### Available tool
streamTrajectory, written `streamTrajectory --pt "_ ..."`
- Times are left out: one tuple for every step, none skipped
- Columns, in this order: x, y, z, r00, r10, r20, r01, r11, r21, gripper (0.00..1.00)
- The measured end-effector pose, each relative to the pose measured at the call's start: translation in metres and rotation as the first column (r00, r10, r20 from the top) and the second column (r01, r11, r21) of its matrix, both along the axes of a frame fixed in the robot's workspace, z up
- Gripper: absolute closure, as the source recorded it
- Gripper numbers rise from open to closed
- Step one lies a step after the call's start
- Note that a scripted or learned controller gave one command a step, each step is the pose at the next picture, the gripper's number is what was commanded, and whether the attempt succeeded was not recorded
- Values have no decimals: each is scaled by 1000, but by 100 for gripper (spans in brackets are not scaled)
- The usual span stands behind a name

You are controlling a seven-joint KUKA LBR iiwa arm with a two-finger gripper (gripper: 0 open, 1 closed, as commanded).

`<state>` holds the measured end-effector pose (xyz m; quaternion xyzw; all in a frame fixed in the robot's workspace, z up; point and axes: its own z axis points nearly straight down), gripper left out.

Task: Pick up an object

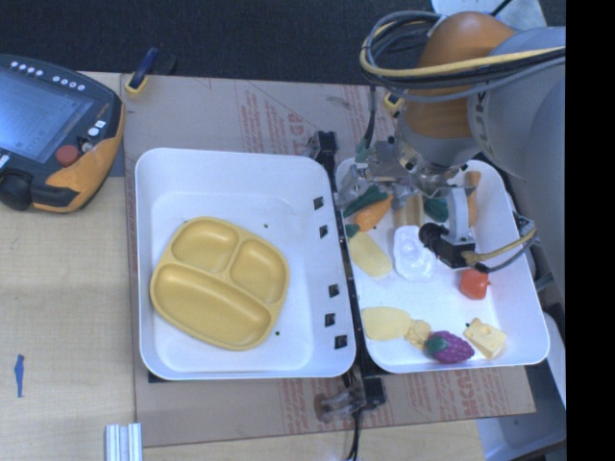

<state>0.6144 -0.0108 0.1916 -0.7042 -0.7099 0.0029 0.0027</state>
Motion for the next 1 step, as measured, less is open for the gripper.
streamTrajectory --pt "2 -3 11 1000 -2 3 2 1000 -2 100"
